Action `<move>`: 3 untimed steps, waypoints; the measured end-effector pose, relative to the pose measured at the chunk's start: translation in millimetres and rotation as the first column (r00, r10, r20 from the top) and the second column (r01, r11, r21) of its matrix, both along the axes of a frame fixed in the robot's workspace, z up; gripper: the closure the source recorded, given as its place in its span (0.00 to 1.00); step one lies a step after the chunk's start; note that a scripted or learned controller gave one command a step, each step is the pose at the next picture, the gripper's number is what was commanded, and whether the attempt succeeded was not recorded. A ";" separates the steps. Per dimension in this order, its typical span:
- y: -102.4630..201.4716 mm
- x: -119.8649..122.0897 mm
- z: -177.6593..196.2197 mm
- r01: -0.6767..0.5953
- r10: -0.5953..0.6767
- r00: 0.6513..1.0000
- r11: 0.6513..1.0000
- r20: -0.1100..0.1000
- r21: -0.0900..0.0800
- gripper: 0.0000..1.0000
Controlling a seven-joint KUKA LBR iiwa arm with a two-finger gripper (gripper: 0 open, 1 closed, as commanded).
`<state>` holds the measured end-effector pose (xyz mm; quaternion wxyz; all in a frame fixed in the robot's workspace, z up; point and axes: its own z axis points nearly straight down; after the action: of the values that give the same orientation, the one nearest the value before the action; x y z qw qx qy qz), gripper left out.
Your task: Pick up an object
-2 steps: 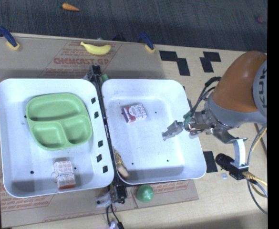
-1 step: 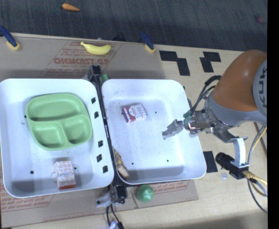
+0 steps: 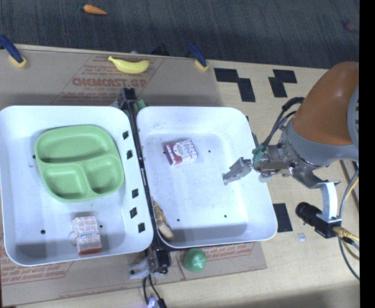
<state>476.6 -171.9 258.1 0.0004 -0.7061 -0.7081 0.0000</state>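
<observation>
We find the pincer [image 3: 236, 171] hovering over the right bin [image 3: 264, 218], toward its three o'clock side, with nothing visible between its tips; how far it stands open we cannot tell from this slant. The nearest candidate for the pick is the small red-and-white carton [image 3: 180, 151], lying flat in the same bin at about ten o'clock from the pincer and clearly apart from it. A second, similar carton [image 3: 86, 232] sits in the left bin [image 3: 8, 236] at six o'clock from the green divided tray [image 3: 79, 162]. A yellow banana [image 3: 129, 63] lies on the cardboard beyond the bins, and a green ball [image 3: 195, 259] rests on the bench just outside the right bin's near edge. We judge the main risk to be a miss: the carton is low and flat, so a descent slightly off centre could nudge it across the smooth bin floor rather than trap it. A pinch on a corner could let it twist free on the lift, and a descent where the pincer now hangs would close on air.
</observation>
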 end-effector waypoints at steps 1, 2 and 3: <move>0.1 0.0 -0.1 0.000 0.000 1.000 1.000 0.000 0.000 0.00; 0.1 0.0 -0.1 0.000 0.000 1.000 1.000 0.000 0.000 0.00; 12.2 0.6 28.3 -0.002 0.002 1.000 1.000 0.001 0.000 0.00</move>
<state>477.2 -159.7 286.4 -0.0001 -0.7052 -0.7090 -0.0003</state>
